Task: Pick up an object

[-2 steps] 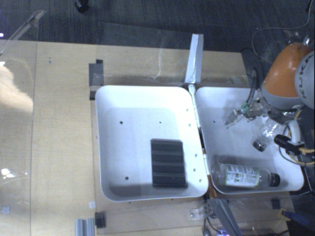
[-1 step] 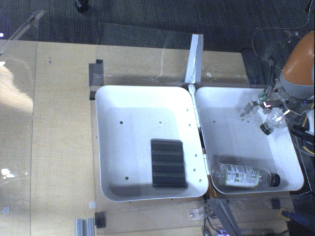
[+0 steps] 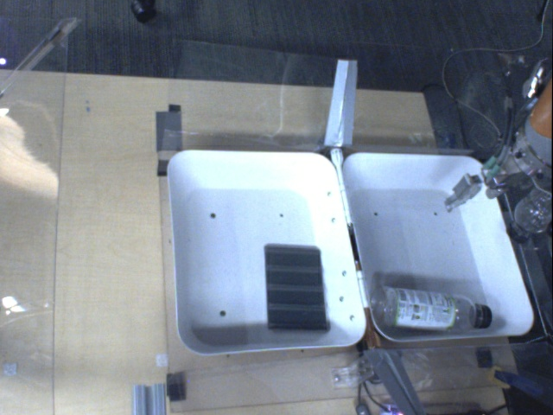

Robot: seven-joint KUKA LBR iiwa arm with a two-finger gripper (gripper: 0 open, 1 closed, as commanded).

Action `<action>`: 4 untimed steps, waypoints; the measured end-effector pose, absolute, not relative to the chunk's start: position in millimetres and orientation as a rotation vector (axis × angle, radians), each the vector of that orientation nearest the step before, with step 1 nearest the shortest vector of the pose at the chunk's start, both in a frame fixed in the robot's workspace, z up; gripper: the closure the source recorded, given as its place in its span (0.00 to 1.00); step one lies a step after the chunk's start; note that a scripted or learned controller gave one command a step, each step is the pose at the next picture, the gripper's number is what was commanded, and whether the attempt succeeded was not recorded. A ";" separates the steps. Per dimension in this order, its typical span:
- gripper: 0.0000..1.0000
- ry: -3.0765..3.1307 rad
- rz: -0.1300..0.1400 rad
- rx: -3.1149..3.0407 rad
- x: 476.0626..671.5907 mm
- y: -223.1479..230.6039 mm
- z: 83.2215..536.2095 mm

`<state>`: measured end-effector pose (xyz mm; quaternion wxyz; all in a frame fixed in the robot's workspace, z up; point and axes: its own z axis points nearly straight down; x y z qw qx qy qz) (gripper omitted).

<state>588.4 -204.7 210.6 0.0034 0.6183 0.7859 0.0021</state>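
Two shallow white bins sit side by side on the wooden tabletop (image 3: 95, 258). The left bin (image 3: 194, 197) holds a dark ribbed block (image 3: 295, 288), lying flat toward the near side, slightly right of centre. The right bin (image 3: 406, 188) holds a clear plastic bottle (image 3: 428, 309) on its side along the near wall, its dark cap pointing right and its printed label facing up.

The arm reaches in from the right, and the gripper (image 3: 462, 193) hangs above the far right corner of the right bin, well apart from the bottle and from the block. Nothing sits in it, and at this size and angle I cannot tell whether it is released or clenched.

The bottle looks like the nearer choice. To take it well, the gripper should travel toward the near wall and line its closing direction across the bottle's width, not along its length, so the round body is squeezed from both sides. Aiming at the labelled middle rather than the cap end should keep it balanced. Two risks stand out, as a judgement: the bottle lies close to the bin's near wall, so one side of the gripper may have little room to descend, and a smooth round body may roll or slip if it is met off-centre. A straight, slow descent would help
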 end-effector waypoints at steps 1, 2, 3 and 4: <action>0.00 2.620 0.011 1.711 553.8 -153.4 89.3; 0.00 2.560 0.008 1.805 620.6 -159.8 87.9; 0.00 2.554 0.005 1.817 618.8 -205.0 144.2; 0.00 2.748 0.007 1.501 587.9 -168.3 88.9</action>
